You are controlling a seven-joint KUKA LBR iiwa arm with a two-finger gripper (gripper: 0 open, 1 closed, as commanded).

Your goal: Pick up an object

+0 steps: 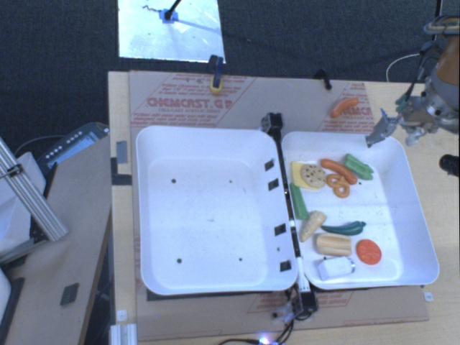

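Above the right bin's far right corner: the gripper [394, 129] hangs off the grey arm, with nothing visible between its fingers; how wide they stand cannot be told.
Right bin [420, 225]: holds the toy foods — a sausage [338, 168], a pretzel [338, 185], a green pod [358, 167], a cookie [312, 174] on a yellow slice, a tomato slice [369, 251], a bread roll [333, 245].
Outside, far of the bin: one more orange sausage [345, 107] on the board.
Left bin [165, 139]: bare white floor.
Done: nothing lifted, by the look of it.
Left: choosing a piece, descending, closing on it, raising it.
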